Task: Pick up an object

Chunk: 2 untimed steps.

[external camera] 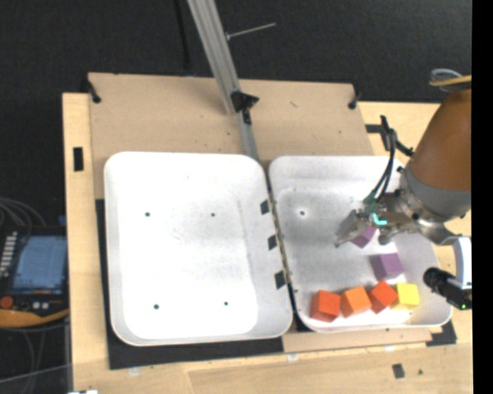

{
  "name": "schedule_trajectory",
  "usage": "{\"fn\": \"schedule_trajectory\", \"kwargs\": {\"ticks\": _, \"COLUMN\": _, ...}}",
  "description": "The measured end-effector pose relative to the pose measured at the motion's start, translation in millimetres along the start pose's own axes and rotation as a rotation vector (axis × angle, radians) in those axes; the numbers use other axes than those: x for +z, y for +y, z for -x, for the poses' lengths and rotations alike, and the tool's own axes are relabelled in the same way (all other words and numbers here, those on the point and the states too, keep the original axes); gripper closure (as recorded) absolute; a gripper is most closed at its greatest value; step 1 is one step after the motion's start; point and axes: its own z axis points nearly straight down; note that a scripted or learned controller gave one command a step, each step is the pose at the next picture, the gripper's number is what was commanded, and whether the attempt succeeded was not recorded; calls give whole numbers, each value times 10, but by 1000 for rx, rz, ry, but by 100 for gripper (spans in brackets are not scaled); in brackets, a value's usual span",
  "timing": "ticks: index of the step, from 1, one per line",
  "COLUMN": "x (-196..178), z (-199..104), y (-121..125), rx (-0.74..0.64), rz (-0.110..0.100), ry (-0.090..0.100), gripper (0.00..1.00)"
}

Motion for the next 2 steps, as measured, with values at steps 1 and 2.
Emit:
{"fn": "schedule_trajectory", "kwargs": {"ticks": 1, "x": -17, "z": 4, "y": 7, "rx": 4, "rz": 5, "ry": -1, "gripper": 0}}
{"fn": "schedule_trajectory", "kwargs": {"ticks": 2, "x": 423, "z": 39, "y": -52, "rx": 3, "rz": -1, "ry": -1, "gripper": 0}}
